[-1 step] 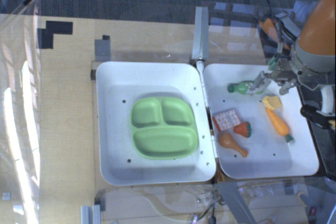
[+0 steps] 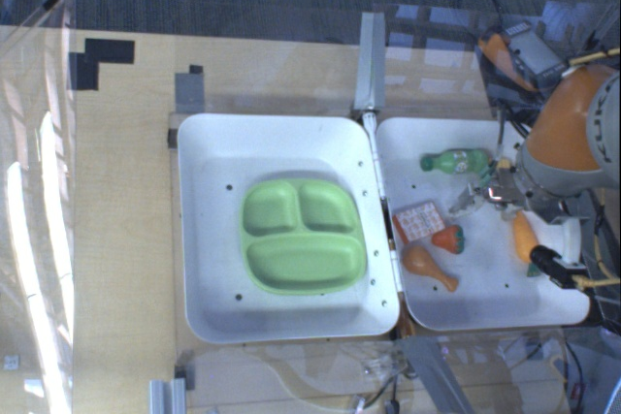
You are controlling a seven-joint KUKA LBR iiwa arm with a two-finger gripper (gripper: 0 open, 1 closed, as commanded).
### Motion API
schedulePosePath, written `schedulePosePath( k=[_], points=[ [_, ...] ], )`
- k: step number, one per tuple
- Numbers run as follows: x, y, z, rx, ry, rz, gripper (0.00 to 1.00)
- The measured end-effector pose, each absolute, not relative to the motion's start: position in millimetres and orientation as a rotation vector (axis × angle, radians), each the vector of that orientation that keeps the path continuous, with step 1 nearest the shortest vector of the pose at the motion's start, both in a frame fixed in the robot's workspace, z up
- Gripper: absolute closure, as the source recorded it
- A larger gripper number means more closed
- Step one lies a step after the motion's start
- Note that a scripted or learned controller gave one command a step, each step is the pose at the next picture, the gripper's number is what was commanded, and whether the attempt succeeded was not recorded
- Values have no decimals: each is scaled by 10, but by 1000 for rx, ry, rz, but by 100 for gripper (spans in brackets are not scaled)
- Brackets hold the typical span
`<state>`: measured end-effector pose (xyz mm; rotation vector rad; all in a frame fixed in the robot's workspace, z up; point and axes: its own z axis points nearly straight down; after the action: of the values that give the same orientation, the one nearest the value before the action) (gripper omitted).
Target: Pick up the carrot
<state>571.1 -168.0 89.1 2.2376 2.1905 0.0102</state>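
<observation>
Wooden benchtop fills my feed, pale and bare around two shallow white bins set side by side, with dark carpet and a loose cable beyond.

Nearest to me in the right bin (image 2: 485,310) lies a toy chicken drumstick (image 2: 428,265), flat on the floor of the bin, bone end pointing toward the near edge. Just beyond it sits a small red vegetable with a green top (image 2: 448,240), touching or almost touching a printed card (image 2: 419,220). I read these as scattered clutter meant to make the pick harder.

To their right, close to the bin's right wall, I see the carrot (image 2: 525,237), orange and lying roughly lengthwise near to far, with a bit of green at its near end. It rests on the bin floor, not lifted.

The left bin (image 2: 204,208) holds a green divided plate (image 2: 302,237), flat and central, well apart from everything else.

Farther back, the gripper (image 2: 482,197) hangs low over the right bin, between the carrot and a green bottle (image 2: 456,161) lying on its side. The arm reaches in from the right, its orange band (image 2: 577,116) above the wrist, tool pointing left and down. I cannot tell how the claw stands; nothing visible sits in it. I judge the grasp not yet made, and it needs to shift toward the carrot.
</observation>
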Motion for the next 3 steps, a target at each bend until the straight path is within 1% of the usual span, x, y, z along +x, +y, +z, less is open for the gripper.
schedulePosePath(
  k=[1, 2, 3],
  points=[
    [5302, -1962, 1174, 2226, 2211, 5, 0],
    [5344, -2024, 890, 2247, 2186, 12, 0],
    [5371, -2019, 1009, 2242, 2183, 19, 100]
  ],
)
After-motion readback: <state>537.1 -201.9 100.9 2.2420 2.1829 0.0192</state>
